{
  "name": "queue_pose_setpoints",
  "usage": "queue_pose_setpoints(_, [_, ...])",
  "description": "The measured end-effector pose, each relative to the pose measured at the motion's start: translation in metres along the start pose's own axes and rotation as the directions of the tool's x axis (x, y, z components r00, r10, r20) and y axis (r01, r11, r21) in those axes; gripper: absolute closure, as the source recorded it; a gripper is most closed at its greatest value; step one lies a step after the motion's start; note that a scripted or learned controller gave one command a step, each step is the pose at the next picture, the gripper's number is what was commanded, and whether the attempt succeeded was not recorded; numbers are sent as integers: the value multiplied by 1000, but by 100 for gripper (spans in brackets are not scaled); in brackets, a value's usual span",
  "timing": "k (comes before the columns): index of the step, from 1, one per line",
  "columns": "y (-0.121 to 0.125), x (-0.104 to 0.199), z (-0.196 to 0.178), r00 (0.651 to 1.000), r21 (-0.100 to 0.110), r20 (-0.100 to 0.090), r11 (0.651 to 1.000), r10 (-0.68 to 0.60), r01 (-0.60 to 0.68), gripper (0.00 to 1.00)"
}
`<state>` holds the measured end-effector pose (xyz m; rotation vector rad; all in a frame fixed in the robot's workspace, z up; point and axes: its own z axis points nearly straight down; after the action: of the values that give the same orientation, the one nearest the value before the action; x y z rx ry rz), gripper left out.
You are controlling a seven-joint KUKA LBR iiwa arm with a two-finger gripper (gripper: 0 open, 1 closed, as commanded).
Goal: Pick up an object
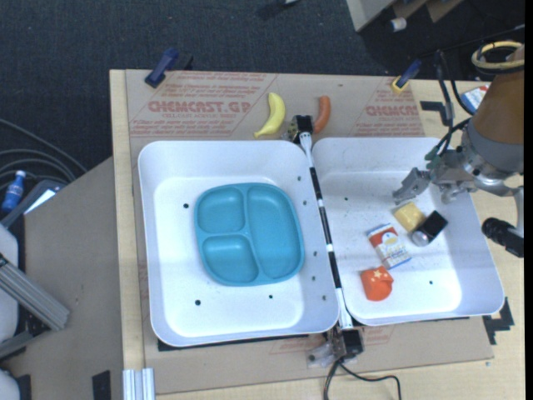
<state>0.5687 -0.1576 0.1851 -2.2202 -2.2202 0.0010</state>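
In the right bin (450, 302) lie a yellow block (408, 216), a black cylinder (429, 227), a small red, white and blue box (389, 246) and an orange-red toy (377, 283). My gripper (431, 190) hangs over the bin's back right part, just behind the yellow block and the black cylinder. Its two grey fingers (406, 187) are spread apart, so it is open with nothing between them. The grey arm with its orange band (502, 111) comes in from the right.
A blue divided plate (248, 232) lies in the left bin (166, 182). A yellow banana (271, 115) and an orange sausage-shaped toy (321, 113) rest on the board behind the bins. Blue clamps (162, 67) sit at the board's back edge.
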Motion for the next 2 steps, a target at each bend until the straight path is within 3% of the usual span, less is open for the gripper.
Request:
queue_pose_setpoints(1, [46, -2, 101, 1000, -1, 1, 1000, -1, 1, 0])
queue_pose_setpoints(2, [98, 14, 100, 1000, -3, 1, 1000, -2, 2, 0])
